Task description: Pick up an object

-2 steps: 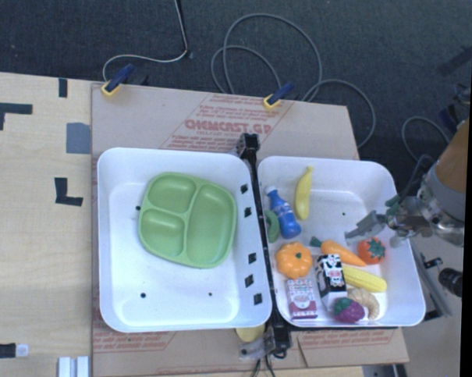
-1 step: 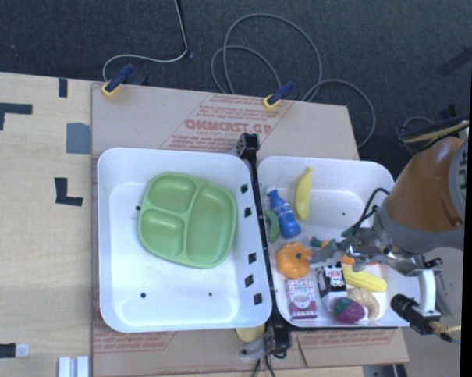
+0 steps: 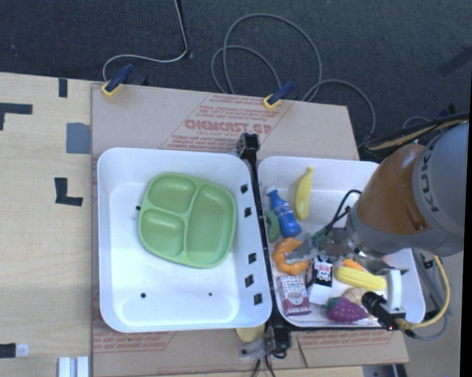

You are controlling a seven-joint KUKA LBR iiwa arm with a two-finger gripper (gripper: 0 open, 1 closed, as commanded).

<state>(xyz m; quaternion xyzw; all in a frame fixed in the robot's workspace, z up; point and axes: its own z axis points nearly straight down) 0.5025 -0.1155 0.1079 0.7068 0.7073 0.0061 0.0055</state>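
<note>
- Arm (image 3: 411, 203) comes in from the right, grey w/ orange band, bulk hanging over the right bin (image 3: 330, 168); wrist angled down toward bin's middle.
- Gripper (image 3: 327, 244) low over the toy pile, approx above the orange piece (image 3: 289, 255); can't tell how the gripper is set or if anything's gripped, as the dark parts blur together.
- Things to pick, all in right bin: banana (image 3: 303, 192) near the far wall, upright-ish; blue bottle (image 3: 283, 212) just beside it, toward the divider; small green bit (image 3: 272, 224) touching the bottle's left.
- Near side of the bin: red-and-white packet (image 3: 293, 295), black-white small box (image 3: 321, 272), corn cob (image 3: 360, 277), purple grapes (image 3: 346, 310), close together, some touching.
- Left bin (image 3: 114, 217) holds a green divided plate (image 3: 188, 219), three sections, lying flat, toward the far half.
- Both bins sit side by side on a cardboard sheet (image 3: 223, 125) w/ red print, clamped at the far edge by two blue-yellow clamps (image 3: 116, 80).
- Sheet on a light wood bench (image 3: 32, 214) w/ black tape marks.
- Dark carpet (image 3: 71, 20) behind; cables (image 3: 258, 44) looped on it.
</note>
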